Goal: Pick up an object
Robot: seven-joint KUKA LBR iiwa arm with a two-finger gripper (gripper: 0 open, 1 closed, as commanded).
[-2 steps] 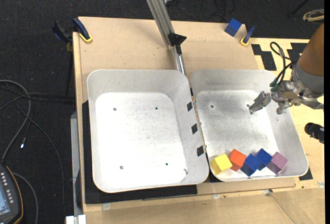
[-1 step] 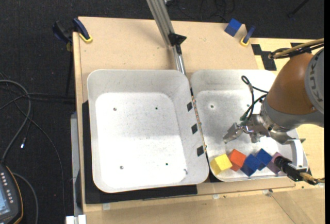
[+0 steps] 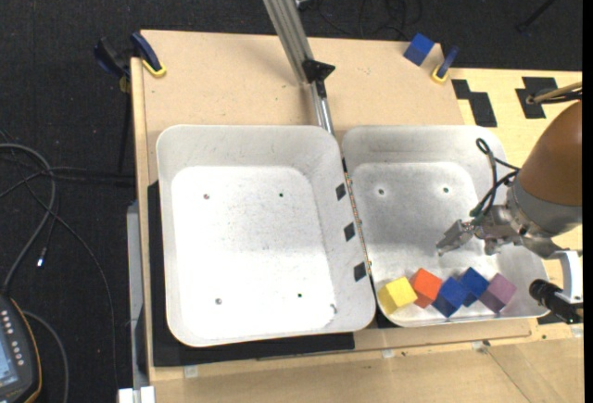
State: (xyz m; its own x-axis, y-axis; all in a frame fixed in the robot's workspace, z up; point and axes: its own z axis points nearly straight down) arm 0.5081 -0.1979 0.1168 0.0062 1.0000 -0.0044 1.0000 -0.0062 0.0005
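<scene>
Along the front wall of the right bin [image 3: 417,151] lies a row of small blocks: a yellow block [image 3: 399,293], an orange block [image 3: 426,284], two blue blocks [image 3: 461,290] touching each other, and a purple block [image 3: 498,291]. My gripper [image 3: 468,235] hangs over the right part of this bin, just above and behind the blocks, reaching in from the right. Its fingers stand apart with nothing between them. The arm's orange band [image 3: 561,156] shows at the right edge.
The left bin [image 3: 185,160] sits beside the right one, sharing a middle rim with black clips. A metal pole [image 3: 283,7] slants down to the bench behind the bins. A blue cube [image 3: 420,48] rests on the bench's back right corner.
</scene>
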